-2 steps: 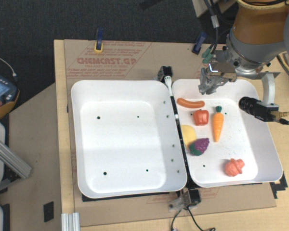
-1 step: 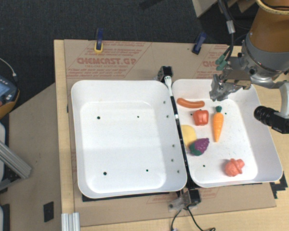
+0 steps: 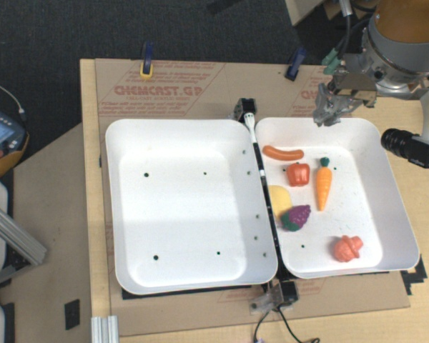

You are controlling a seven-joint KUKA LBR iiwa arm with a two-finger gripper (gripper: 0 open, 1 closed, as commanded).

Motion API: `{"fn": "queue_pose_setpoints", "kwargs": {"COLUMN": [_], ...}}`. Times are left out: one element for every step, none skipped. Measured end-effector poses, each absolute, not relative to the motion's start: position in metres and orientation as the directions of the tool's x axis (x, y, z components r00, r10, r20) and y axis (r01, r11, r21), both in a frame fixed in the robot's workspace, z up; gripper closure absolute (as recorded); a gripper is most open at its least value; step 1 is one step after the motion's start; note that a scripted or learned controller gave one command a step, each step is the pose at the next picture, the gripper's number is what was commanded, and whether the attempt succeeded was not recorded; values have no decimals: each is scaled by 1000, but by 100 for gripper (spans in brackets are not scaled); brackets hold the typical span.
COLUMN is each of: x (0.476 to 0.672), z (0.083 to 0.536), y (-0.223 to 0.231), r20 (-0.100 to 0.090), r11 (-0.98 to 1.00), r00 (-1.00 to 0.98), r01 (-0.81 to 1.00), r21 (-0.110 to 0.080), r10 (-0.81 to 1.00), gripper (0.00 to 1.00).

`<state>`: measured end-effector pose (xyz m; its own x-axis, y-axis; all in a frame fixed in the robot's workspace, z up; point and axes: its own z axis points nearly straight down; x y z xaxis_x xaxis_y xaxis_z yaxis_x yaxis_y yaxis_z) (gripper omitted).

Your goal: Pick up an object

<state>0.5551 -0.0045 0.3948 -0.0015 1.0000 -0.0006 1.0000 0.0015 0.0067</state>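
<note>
- Pincer (image 3: 332,113) hangs over the right bin's (image 3: 393,191) far rim (grip state: cannot tell).
- Below it, carrot (image 3: 323,185) lies lengthwise, green top toward the pincer.

Grey arm from the right — gripper (image 3: 330,114) pointing down

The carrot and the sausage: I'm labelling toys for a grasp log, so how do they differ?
The carrot is orange with a green top and tapers to a point; the sausage is reddish-orange and rounded at both ends. The carrot lies lengthwise toward the bin's near edge; the sausage lies crosswise, nearer the gripper. Both are slim and rest in the right bin.
</note>
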Motion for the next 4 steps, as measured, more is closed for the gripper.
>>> {"fn": "queue_pose_setpoints", "kwargs": {"x": [562,542,519,571], "z": [437,370,373,368], "y": [-8,28,0,31], "r20": [-1,1,0,-1], "r11": [1,3,-3,3], "r00": [-1,-3,3,-3], "r01": [1000,1000,1000,1000], "r21": [8,-8,-3,5], "r10": [1000,1000,1000,1000], "gripper": [100,100,100,100]}}
